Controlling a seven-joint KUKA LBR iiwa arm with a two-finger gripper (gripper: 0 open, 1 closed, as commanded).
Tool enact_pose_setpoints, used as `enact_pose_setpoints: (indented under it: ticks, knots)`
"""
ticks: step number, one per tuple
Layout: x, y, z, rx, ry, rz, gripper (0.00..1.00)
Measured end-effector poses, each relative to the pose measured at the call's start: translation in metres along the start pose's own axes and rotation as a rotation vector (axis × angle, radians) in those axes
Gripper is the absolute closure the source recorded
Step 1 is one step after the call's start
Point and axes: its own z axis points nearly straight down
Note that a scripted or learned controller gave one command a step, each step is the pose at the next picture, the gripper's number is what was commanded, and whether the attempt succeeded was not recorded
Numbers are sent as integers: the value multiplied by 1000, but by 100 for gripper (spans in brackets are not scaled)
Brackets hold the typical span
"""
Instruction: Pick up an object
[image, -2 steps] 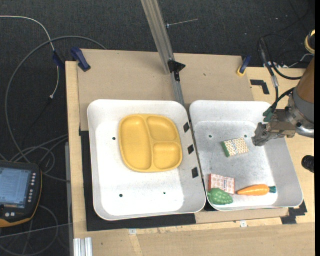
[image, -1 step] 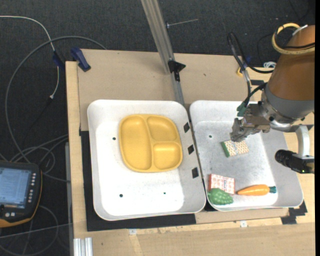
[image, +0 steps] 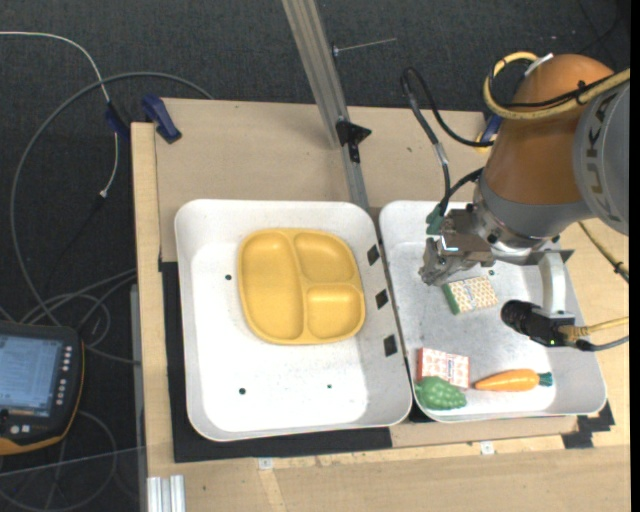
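Camera view shows the gripper (image: 447, 262), its opening hidden, beside a small patterned packet (image: 471, 294), likely light and best pinched across its edges.

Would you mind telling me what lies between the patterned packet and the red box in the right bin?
In the camera view, only bare white bin floor lies between the patterned packet and the red box.

Partial letters "UK" stand on the arm's grey housing (image: 612, 150), up and right of the gripper (image: 447, 262).
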Motion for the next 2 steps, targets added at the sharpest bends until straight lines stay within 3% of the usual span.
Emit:
enact_pose_setpoints:
  ticks: [2]
  knots:
    - [100,18,2,-6,0,-1,100]
